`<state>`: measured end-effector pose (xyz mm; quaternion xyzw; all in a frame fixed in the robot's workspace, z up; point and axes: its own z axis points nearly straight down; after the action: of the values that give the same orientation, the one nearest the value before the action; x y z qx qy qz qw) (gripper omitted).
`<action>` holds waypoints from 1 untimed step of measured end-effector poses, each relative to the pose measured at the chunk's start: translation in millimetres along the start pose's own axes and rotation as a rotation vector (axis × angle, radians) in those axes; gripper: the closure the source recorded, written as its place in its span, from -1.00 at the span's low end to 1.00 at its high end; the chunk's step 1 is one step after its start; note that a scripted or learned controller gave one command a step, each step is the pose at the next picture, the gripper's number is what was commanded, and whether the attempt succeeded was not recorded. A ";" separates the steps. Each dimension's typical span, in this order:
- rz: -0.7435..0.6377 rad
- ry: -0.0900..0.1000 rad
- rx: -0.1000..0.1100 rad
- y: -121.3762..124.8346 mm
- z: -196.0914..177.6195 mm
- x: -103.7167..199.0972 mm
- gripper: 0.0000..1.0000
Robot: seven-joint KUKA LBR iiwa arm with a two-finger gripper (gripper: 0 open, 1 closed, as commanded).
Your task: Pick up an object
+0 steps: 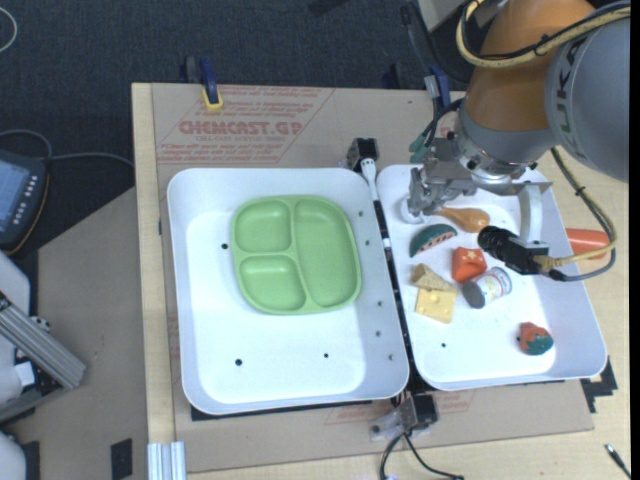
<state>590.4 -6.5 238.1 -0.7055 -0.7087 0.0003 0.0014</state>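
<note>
Arm (540,78) bent low over right bin (570,358) — tool (425,200) down

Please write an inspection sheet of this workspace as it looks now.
Surface: a bench board bearing a left bin and a right bin, side by side.
Job's things: in the right bin, a watermelon slice, cheese wedge, red piece, small jar, tan piece, orange carrot, and red and teal toy.
Clutter: a green divided plate in the left bin.
Grippers: the gripper is low over the right bin's far left corner; its state cannot be told.
Cables: a yellow cable at the arm; wires at the near edge.
Surroundings: dark floor; a screen device at left.
</note>
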 end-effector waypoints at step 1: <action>0.002 -0.001 0.000 -5.1 5.1 18.5 1.00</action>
<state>585.2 12.0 233.0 -0.7061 -0.7081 0.0005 0.0011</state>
